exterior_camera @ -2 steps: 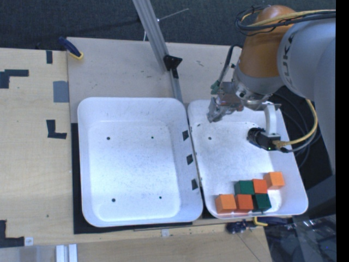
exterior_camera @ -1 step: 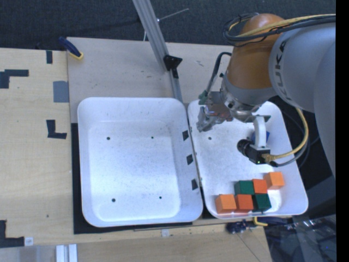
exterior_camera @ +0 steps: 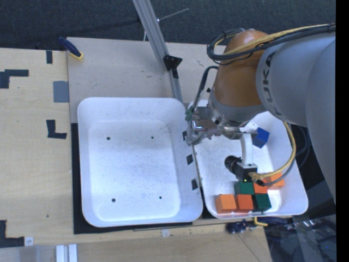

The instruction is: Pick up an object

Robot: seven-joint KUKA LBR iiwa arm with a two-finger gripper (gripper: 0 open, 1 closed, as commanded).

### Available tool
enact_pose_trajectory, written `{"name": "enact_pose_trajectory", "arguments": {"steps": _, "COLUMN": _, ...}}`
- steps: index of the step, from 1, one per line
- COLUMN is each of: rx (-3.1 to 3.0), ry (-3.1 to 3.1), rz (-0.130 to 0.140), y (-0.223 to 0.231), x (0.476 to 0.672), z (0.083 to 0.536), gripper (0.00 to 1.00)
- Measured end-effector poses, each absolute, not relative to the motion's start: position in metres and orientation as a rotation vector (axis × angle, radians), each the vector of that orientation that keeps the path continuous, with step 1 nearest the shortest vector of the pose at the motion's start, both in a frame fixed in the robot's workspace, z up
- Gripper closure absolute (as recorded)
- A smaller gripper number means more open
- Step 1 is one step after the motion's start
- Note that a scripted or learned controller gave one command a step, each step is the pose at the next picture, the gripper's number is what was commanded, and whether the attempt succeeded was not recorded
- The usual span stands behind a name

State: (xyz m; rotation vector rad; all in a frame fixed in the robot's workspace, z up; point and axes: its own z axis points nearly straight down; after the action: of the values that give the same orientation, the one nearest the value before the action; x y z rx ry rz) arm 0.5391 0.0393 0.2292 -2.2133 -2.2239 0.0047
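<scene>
The grey arm's gripper [exterior_camera: 196, 129] is poised above the left wall of the right-hand shallow white bin [exterior_camera: 297, 203]. Whether it is open cannot be told, and nothing is seen held. The cluster of small orange and green blocks [exterior_camera: 245, 202] is crowded against the bin's lower edge, so a reach across is judged necessary.

Slanted metal pole [exterior_camera: 149, 21], blue-handled clamp [exterior_camera: 70, 46], black tape mark [exterior_camera: 53, 130]

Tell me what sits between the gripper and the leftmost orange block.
Nothing. In the camera view, only bare white floor of the right bin lies between the gripper and the leftmost orange block.
</scene>
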Motion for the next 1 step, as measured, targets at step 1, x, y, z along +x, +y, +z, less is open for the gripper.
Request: {"name": "enact_pose_trajectory", "arguments": {"steps": 1, "rx": -2.214, "ry": -2.224, "rz": 0.005, "y": 0.0758, "x": 0.5102, "z": 0.2238, "gripper": 1.00}}
